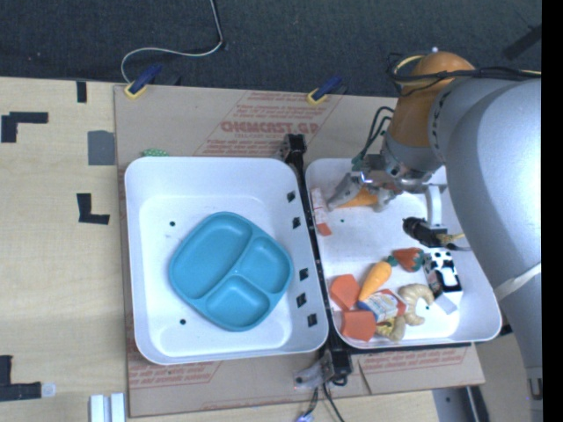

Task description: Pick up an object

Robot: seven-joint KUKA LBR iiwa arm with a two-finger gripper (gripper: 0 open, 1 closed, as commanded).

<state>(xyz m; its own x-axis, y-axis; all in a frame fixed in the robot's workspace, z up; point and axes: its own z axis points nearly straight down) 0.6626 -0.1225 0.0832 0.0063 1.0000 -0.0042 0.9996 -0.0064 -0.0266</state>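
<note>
We see left bin (141, 236) holding blue divided plate (230, 271), three compartments. Right bin (479, 310) holds toy pile toward 6 o'clock: carrot (376, 279), orange blocks (345, 290), black-and-white toy (442, 269), tan piece (413, 295). Gripper (362, 190) at bin's 11 o'clock, over orange object (356, 200); we cannot tell how wide it stands or whether it grips anything. Cardboard sheet (220, 121) on counter (53, 262) bears red print, too blurred for us to read.

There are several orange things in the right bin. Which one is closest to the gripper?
The orange piece at the top of the right bin, lying right at the gripper. The toy carrot and the two orange blocks lie farther down, near the bin's bottom edge.
</note>
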